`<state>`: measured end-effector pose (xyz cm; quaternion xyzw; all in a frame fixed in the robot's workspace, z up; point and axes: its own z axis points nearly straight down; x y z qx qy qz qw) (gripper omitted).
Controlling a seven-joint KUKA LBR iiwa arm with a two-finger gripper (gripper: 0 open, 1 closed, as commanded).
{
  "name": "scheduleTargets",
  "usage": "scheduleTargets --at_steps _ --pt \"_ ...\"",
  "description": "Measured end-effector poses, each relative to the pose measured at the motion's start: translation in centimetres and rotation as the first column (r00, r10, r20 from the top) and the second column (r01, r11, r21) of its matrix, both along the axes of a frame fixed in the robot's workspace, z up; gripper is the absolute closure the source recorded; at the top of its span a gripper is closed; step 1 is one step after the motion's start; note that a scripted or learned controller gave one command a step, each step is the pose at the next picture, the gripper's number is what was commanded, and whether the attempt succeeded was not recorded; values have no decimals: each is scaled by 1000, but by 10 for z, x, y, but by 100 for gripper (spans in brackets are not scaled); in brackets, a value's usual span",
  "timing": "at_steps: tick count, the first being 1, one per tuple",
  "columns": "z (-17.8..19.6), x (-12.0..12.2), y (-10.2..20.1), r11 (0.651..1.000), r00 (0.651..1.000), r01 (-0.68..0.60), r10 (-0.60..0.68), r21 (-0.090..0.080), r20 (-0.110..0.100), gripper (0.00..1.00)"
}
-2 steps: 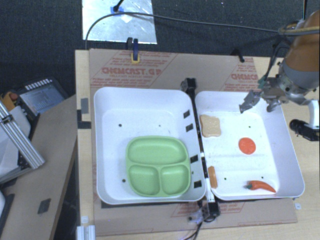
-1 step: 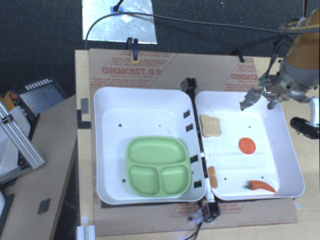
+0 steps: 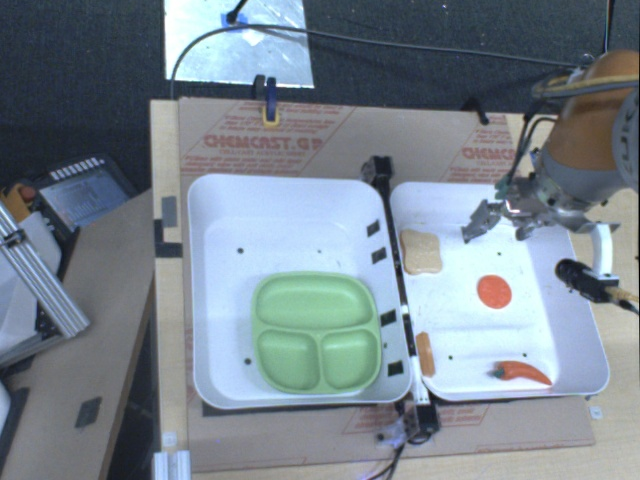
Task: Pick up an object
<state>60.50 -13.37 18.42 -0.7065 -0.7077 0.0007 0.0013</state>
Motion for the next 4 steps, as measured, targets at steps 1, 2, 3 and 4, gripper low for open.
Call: scheduleTargets --at_steps 1,2,3,4 --pt "-42 -2 -3 1000 1000 1 -1 -1 1 0" --pt "-94 -2 -3 1000 1000 1 -1 -1 2 0" --pt "-81 -1 -3 1000 1000 0 0 -2 6 100" --pt "-29 -5 -11 1000 1000 2 -2 -2 8 100"
